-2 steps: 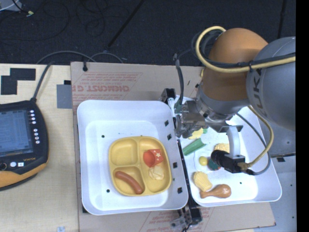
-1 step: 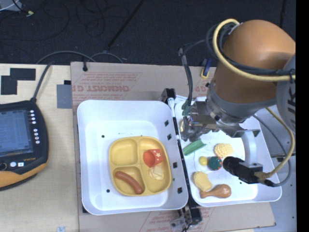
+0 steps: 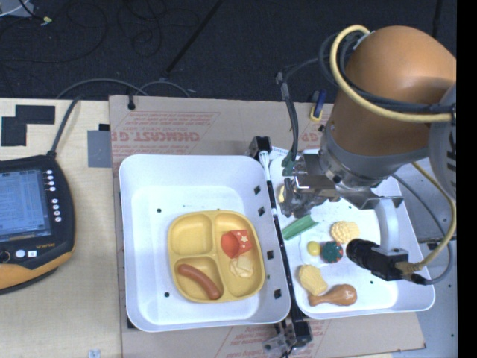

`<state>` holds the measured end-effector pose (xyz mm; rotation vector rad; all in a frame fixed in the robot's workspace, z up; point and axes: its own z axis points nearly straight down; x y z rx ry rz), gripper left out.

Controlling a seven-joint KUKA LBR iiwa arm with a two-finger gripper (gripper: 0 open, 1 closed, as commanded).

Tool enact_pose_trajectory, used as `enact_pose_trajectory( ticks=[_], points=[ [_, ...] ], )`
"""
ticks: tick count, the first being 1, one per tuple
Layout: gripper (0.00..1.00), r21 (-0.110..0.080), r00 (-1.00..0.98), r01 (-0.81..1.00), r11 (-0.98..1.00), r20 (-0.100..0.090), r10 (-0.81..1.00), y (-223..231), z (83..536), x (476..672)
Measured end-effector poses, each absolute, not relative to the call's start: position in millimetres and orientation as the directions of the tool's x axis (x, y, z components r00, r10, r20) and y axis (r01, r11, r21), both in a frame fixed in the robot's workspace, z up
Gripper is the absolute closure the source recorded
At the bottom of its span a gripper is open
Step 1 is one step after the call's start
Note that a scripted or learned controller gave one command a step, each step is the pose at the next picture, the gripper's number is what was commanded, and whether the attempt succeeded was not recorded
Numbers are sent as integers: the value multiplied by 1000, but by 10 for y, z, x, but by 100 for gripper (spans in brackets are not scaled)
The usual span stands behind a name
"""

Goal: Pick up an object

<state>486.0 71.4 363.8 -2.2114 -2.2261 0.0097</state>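
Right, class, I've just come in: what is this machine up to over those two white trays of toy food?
A robot arm reaches over the right bin, its gripper low near a green piece. Toy corn and a drumstick lie nearby. In the left bin, a yellow plate holds a sausage and a red piece. Nothing looks lifted.

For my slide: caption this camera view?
Gripper hovers over green piece in right bin; yellow tray in left.
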Motion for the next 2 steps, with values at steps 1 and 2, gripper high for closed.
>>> enact_pose_trajectory(
  ticks=[1, 2],
  points=[
    [100, -11, -14, 1000, 14, -3, 1000, 725, 3729, 4859],
    [100, -16, -22, 1000, 22, -4, 1000, 738, 3817, 4856]
  ],
)
